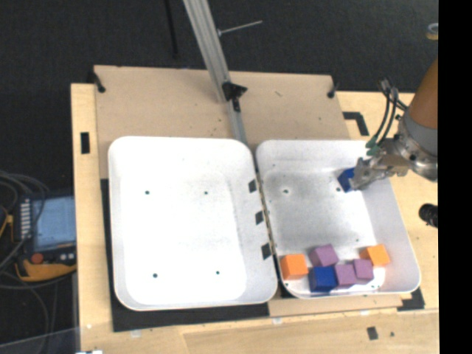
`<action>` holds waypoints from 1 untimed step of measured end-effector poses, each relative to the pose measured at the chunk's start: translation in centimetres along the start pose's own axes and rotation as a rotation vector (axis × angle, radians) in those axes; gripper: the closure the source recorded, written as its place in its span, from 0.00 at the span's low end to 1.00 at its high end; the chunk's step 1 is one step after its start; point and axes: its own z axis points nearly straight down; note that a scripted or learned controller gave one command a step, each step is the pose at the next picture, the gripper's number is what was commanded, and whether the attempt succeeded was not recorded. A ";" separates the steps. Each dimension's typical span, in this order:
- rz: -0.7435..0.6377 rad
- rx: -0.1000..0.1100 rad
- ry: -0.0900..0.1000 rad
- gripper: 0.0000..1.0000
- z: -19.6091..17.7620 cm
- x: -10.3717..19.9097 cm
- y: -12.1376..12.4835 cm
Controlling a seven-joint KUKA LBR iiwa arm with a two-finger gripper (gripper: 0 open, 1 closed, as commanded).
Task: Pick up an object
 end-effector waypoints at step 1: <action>0.002 0.001 -0.001 1.00 0.5 4.0 2.1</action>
